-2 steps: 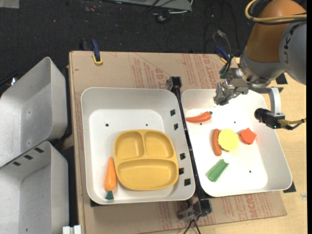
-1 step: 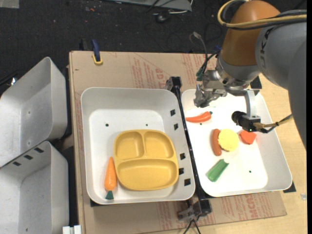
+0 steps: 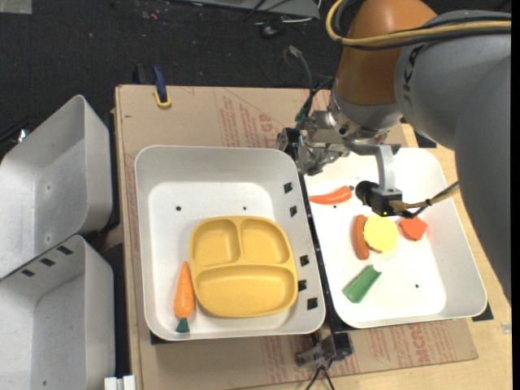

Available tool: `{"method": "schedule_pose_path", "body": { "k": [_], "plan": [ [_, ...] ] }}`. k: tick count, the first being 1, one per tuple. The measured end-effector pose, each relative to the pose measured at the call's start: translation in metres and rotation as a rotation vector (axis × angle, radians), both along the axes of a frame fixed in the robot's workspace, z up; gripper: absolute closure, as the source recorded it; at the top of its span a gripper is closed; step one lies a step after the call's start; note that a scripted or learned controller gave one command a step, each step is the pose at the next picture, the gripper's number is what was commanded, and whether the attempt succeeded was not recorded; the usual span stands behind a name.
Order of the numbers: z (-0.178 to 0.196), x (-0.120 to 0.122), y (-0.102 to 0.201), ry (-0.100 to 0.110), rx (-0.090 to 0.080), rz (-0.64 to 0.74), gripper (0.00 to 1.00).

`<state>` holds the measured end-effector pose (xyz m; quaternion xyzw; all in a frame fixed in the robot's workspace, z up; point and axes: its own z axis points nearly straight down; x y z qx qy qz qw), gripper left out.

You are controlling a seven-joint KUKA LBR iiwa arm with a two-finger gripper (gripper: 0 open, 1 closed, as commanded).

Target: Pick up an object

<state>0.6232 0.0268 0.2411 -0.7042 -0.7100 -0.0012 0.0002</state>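
My gripper (image 3: 315, 154) hangs over the far left corner of the right bin (image 3: 455, 299), near the wall between the two bins. Just below it on the bin floor lies a red chili pepper (image 3: 331, 195). Further toward the front are an orange-red sausage (image 3: 360, 236), a yellow round piece (image 3: 380, 235) touching it, and a red-orange piece (image 3: 413, 229) on the yellow one's right. A green block (image 3: 361, 283) lies slanted nearer the front. I see nothing held under the gripper.
The left bin (image 3: 162, 177) holds a yellow divided tray (image 3: 243, 266) and an orange carrot (image 3: 184, 292) along its left side. Two white bin-like shells (image 3: 57, 177) stand off the bench at the left. The arm's bulk covers the right bin's far right.
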Motion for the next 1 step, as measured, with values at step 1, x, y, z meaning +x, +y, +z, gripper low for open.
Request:
{"method": "schedule_pose_path", "body": {
  "k": [1],
  "plan": [
    [0.0077,0.0031,0.0539,-0.001,0.000,0.000,1.00]
  ]
}}
